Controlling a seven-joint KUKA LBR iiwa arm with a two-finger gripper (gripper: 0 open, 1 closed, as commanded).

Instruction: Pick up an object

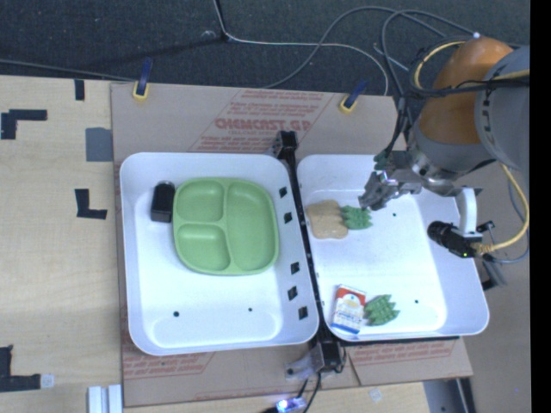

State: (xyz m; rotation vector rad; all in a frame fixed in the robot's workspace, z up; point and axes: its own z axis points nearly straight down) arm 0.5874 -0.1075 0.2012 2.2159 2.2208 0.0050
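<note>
In the right bin (430,265) a tan cookie-shaped piece (325,220) lies near the divider, with a small green leafy piece (357,218) touching its right side. My gripper (376,198) hangs just above and right of that green piece, pointing down-left; nothing is visibly held. At the bin's front lie a small red-and-white packet (348,307) and a second green leafy piece (380,310) beside it.
The left bin (146,317) holds a green divided plate (225,225) and a small black block (162,201) at its left. A black divider (297,239) runs between the bins. Cables and a black connector (449,236) hang at the right bin's right side.
</note>
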